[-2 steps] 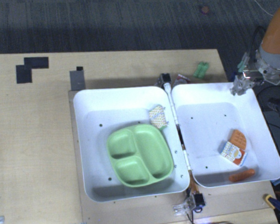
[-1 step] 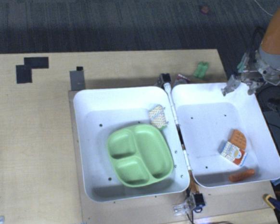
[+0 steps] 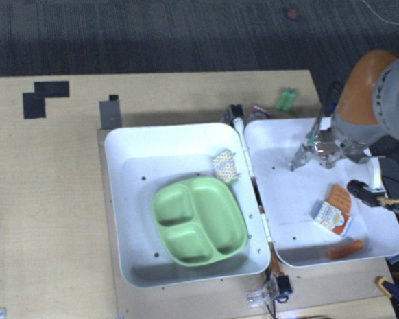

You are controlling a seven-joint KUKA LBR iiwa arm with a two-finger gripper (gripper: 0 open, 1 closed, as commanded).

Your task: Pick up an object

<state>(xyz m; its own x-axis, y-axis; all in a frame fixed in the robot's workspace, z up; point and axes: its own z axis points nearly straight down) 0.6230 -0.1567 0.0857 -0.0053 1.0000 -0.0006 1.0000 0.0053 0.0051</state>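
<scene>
The claw (image 3: 308, 155) hung over the right bin (image 3: 285, 203), fingers spread and holding nothing; likely poised to descend. The orange packet (image 3: 333, 210) lay in that bin, nearer its front edge, apart from the claw.

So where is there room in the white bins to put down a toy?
The right bin has bare floor on its left half, between the middle divider and the orange packet. The left bin has a free strip along its far wall and left side. Crowded spots: the green tray fills the left bin's middle, and the tool hangs above the right bin's far end.
</scene>
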